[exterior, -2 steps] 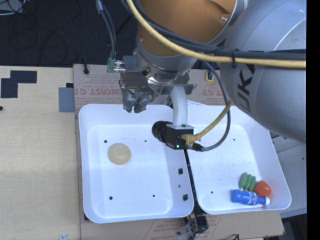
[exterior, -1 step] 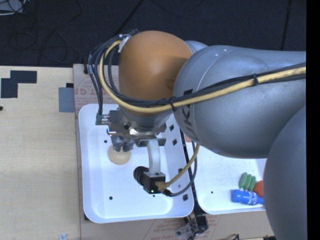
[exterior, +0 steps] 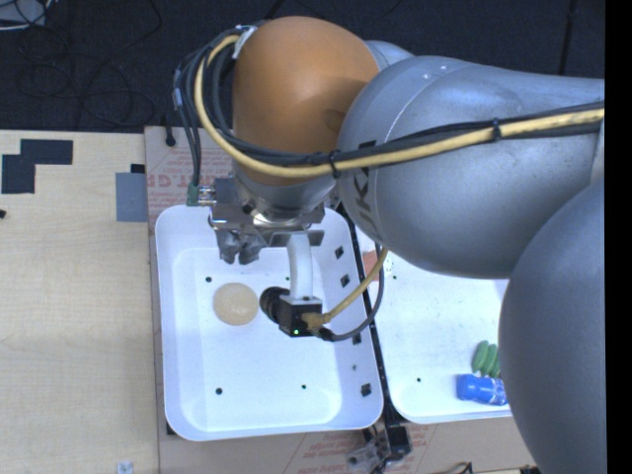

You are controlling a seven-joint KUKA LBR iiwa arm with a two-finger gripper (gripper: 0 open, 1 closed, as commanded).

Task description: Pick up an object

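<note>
1. Arm. The grey arm (exterior: 464,166) enters from 3 o'clock and crosses above the right bin (exterior: 434,314). Its orange band (exterior: 296,77) sits over the 12 o'clock edge of the left bin (exterior: 247,393). Both bins rest side by side on the pale bench (exterior: 69,314).

2. End effector. The gripper (exterior: 240,253) hangs below the orange band, inside the left bin near its 12 o'clock wall. It is seen from above and in shadow, so it cannot be told whether it stands apart or together. Nothing is seen clamped in it.

3. Task object. The tan round object (exterior: 235,304) lies flat on the floor of the left bin, at about 10 o'clock from the bin's centre. It sits at 6 o'clock from the gripper, near it but apart from it.

4. Right bin contents.
- A blue object (exterior: 481,390) lies near the 6 o'clock wall, at the edge of the arm's grey body.
- A green object (exterior: 486,358) lies at 12 o'clock from the blue one, just beside it. Contact between the two cannot be confirmed.
- A small pinkish patch (exterior: 370,262) shows by the 9 o'clock wall of this bin, mostly hidden under the arm; it is possibly another item.

5. Separation. The blue and green objects lie well apart from the gripper, at about 4 o'clock from it.
</note>
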